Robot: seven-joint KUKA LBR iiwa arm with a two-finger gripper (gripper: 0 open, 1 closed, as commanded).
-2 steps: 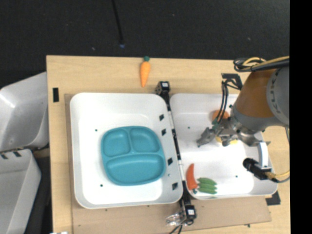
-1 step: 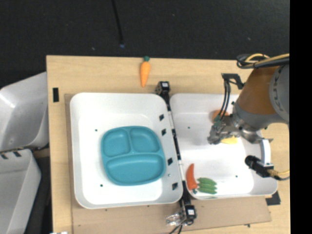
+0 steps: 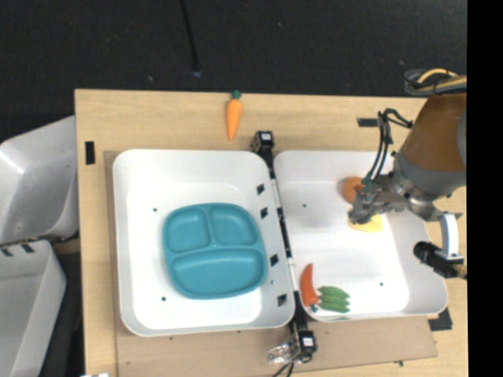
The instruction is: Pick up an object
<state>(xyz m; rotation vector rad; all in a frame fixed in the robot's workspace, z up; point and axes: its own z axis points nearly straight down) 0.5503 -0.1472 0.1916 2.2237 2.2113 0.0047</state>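
Camera view has the fingers [image 3: 363,213] down in the right white bin [image 3: 338,179], right on top of a small flat yellow plastic-looking piece [image 3: 371,225], with a small round orange toy [image 3: 350,186] just beside them. Honestly can't tell how far apart they are or whether anything's pinched, it's all dark metal from this angle. My guess: the yellow thing is light, stiff and a bit slick, and lying low, so I'd grab across its narrow edges. The orange one looks rounder, likely to roll. Further out, a red pepper toy [image 3: 308,283] and green pea pod toy [image 3: 333,298] sit touching at the bin's near edge. Left bin [image 3: 134,210] holds a teal divided tray [image 3: 213,249]; an orange carrot toy [image 3: 233,116] sits on the table [image 3: 330,120].
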